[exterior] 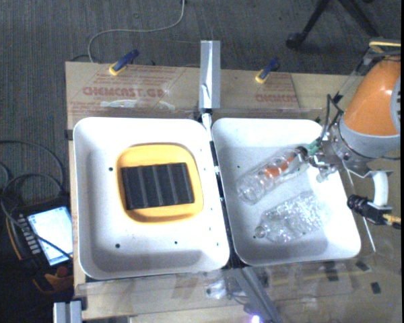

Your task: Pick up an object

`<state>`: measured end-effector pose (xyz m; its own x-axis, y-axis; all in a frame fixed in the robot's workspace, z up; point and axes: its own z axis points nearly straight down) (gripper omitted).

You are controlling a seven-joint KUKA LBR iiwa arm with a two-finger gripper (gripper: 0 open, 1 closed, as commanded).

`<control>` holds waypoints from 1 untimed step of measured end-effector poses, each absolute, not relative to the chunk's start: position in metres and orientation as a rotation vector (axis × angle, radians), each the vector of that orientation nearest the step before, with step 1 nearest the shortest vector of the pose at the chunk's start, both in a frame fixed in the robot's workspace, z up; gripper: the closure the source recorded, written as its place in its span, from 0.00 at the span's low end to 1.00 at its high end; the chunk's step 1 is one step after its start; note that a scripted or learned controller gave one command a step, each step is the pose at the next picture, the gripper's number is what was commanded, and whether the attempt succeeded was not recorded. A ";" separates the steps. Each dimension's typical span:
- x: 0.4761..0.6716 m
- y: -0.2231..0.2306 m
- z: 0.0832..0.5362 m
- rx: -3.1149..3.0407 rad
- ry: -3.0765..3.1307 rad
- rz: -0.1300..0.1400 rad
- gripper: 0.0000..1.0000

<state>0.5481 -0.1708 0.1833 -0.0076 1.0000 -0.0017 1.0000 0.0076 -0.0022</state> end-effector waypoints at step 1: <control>0.599 -0.176 0.127 -2.221 -2.221 0.003 0.00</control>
<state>0.5987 -0.1763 0.1274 0.0003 1.0000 -0.0007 1.0000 -0.0003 -0.0017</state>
